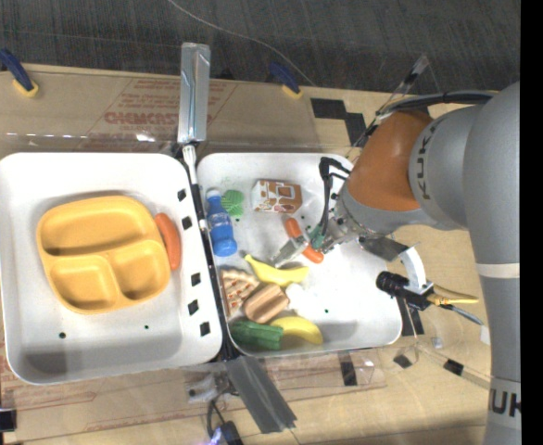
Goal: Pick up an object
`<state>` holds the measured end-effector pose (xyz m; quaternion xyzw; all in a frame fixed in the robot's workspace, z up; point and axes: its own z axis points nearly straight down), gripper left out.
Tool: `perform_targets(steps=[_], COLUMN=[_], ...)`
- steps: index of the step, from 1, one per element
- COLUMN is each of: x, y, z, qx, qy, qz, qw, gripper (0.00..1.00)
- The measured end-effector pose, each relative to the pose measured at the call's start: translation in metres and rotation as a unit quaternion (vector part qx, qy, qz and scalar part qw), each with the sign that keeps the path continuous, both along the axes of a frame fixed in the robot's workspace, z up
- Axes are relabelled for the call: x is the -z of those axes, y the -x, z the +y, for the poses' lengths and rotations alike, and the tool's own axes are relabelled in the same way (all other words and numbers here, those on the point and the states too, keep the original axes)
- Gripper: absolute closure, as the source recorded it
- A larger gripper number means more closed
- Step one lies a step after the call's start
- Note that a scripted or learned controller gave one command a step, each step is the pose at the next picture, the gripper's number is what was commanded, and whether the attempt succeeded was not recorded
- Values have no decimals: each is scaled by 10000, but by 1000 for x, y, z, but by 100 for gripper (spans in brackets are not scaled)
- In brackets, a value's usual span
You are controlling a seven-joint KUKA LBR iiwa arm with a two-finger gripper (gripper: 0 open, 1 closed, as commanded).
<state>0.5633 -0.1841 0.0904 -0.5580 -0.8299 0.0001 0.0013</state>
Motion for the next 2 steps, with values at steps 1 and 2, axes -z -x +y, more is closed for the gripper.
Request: perform_targets(steps=[1,2], x=[-8,-108], y=[-2,-6], z=[-1,41], qx=[-13,1257], qy=[6,14], qz=[-1,-5], qw=[10000,9921], gripper=[100,100])
